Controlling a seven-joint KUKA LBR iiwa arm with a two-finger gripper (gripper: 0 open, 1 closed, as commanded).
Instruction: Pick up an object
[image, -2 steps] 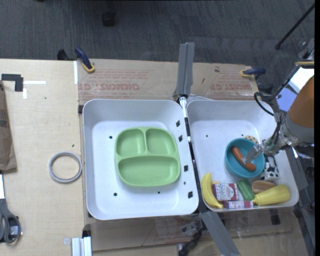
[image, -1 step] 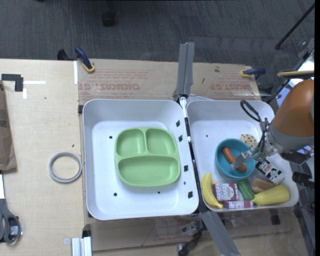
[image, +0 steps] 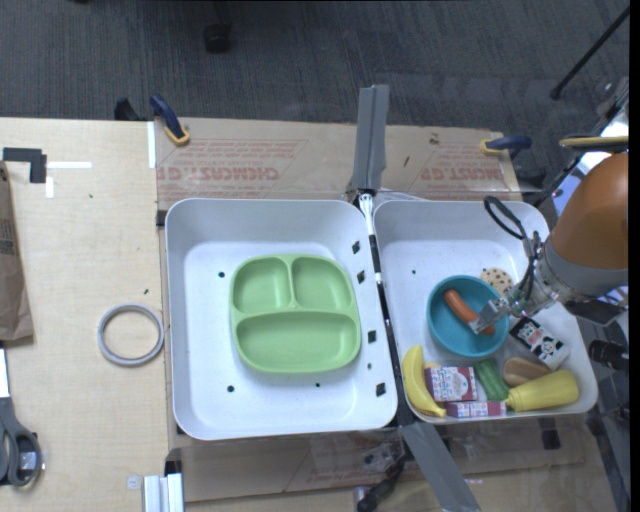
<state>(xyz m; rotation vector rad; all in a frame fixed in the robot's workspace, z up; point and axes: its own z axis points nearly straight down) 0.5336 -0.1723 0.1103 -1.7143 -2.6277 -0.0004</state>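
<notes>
Lying tilted inside a blue bowl (image: 465, 325) in the right bin: small orange hot-dog-shaped toy (image: 462, 303), one end resting toward the bowl's upper left, the other slanting down toward the tool (image: 490, 318), touching or just beside its tips.

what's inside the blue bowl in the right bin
An orange, sausage-shaped item lies in the blue bowl. The gripper reaches over the bowl's right side, covering whatever sits beneath it.
</notes>
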